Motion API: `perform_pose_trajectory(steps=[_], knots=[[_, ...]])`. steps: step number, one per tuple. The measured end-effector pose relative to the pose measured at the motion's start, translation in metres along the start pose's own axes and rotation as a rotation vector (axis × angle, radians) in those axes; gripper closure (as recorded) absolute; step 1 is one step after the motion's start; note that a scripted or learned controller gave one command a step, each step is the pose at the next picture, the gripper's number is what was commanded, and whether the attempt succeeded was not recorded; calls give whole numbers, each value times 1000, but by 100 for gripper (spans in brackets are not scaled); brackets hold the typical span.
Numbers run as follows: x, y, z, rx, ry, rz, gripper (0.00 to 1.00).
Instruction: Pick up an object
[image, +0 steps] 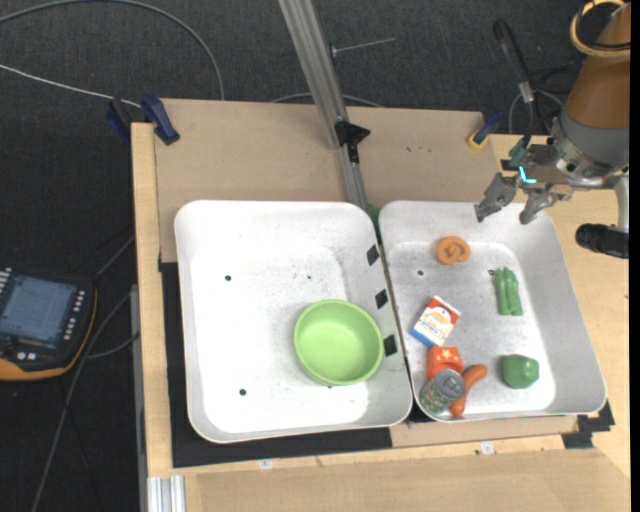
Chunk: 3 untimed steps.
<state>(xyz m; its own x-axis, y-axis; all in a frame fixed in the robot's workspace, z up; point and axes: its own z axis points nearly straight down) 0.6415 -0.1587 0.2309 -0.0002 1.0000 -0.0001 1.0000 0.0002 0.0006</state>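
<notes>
My gripper (514, 205) hangs open over the far edge of the right bin (570, 300), with nothing between its two fingers. Below it in that bin lie an orange ring-shaped toy (452, 250), a green pod-like toy (507, 292), a small white and blue carton (436, 322), an orange-red block (444, 358), a metal can (441, 391) with an orange carrot-like piece (468, 380) against it, and a green pepper-like toy (519, 371). A light green bowl (338, 342) sits in the left bin (230, 300) near its right wall.
A slanted metal pole (325, 80) rises behind the bins, meeting the bench near their shared wall. Blue clamps (150, 118) hold the board's far left corner. A handheld pendant (40, 315) lies on the floor at left.
</notes>
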Motion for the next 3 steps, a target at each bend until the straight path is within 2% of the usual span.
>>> perform_pose_trajectory(steps=[1,2,3], knots=[[0,0,0,0,0,0,0],[-2,-5,62,5,1,0,0],[-3,4,113,5,1,0,0]])
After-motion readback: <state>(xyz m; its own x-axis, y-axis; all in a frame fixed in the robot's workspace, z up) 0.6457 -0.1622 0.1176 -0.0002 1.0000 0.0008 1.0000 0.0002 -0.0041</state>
